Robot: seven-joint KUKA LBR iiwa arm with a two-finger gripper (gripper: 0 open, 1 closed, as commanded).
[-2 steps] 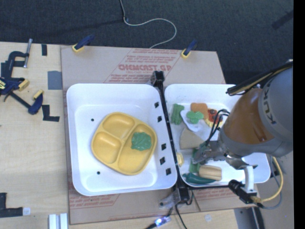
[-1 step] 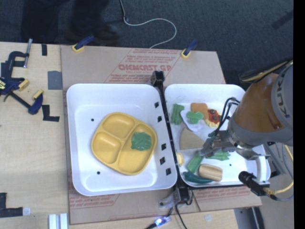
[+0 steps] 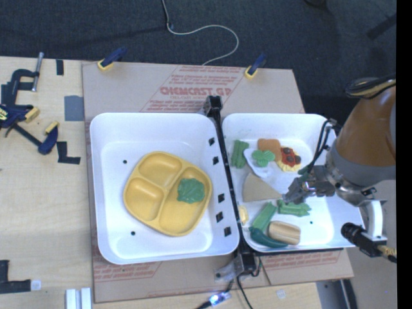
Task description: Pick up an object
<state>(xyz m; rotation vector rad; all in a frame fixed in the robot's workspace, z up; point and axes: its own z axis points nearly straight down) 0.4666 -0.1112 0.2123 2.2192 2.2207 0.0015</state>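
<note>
one cam, slanted top-down. two white bins side by side on cardboard sheet (image 3: 193,89) on the bench. left bin (image 3: 106,172) has a yellow divided plate (image 3: 166,193) lying flat, w/ a green leafy toy (image 3: 190,190) in its right compartment.

right bin (image 3: 309,122) holds a pile of toy food: green pickle-ish piece (image 3: 239,153) near the divider at top left, orange piece (image 3: 269,146) top mid, green floret (image 3: 262,157) just below it on a white scrap, yellow piece w/ red bits (image 3: 289,158) to its right. tan wedge (image 3: 261,188) in the middle of the bin. lower down a green stalk (image 3: 262,215) leaning diagonal, bread roll (image 3: 284,232) at the bottom, dark green curved piece (image 3: 265,241) touching under the roll.

arm comes in from right, orange band (image 3: 368,127) above the grey wrist. gripper (image 3: 300,192) is low in right bin, right of the tan wedge, tips just above a small green piece (image 3: 293,207) that lies between the wedge and the roll. claw state: cannot tell, too dark/blurred at the tips. can't tell if it touches the green piece either; nothing seen clamped.

bench left edge: blue clamps (image 3: 26,118) well apart from bins. white cable (image 3: 193,28) loops on the dark floor at top.
</note>
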